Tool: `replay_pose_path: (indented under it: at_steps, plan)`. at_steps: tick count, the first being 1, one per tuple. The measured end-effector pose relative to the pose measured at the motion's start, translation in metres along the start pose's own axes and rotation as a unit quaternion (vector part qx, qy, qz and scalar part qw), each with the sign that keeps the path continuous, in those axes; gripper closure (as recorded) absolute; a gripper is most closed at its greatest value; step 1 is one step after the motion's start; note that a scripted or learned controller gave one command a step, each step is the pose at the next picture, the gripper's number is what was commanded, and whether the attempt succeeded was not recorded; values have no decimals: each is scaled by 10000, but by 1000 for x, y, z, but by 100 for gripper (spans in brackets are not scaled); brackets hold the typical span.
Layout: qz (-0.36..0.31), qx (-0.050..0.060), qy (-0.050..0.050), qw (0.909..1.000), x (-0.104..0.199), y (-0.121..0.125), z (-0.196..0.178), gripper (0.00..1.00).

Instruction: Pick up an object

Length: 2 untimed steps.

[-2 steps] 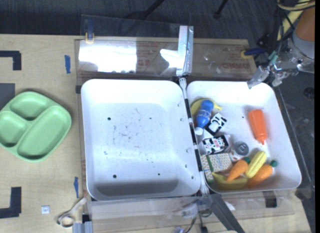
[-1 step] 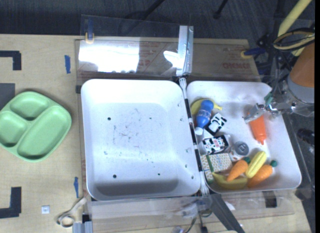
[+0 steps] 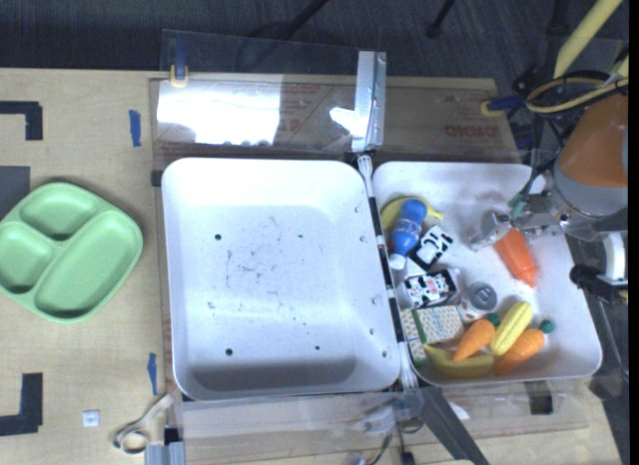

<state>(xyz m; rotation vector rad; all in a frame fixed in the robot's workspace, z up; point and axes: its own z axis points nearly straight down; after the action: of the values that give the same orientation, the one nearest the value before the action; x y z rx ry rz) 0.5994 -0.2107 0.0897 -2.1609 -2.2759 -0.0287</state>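
The end effector (image 3: 502,220), its finger state impossible to tell, hovers beside an orange toy carrot (image 3: 518,256) in the right bin (image 3: 579,298).

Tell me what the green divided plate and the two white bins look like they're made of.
The green divided plate looks like molded plastic with a smooth matte finish: even color, rounded compartment edges. The left bin and right bin look like thin formed plastic, white and slightly glossy with soft rounded corners; the left bin's floor shows scuff marks.
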Motion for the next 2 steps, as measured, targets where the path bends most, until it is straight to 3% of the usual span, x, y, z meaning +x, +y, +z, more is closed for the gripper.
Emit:
replay_pose_path:
  at_steps: [1, 2]
  plan:
    - [22, -9, -46, 10000, -5, -1, -10, 100]
    - [-6, 4, -9, 10000, 0, 0, -10, 0]
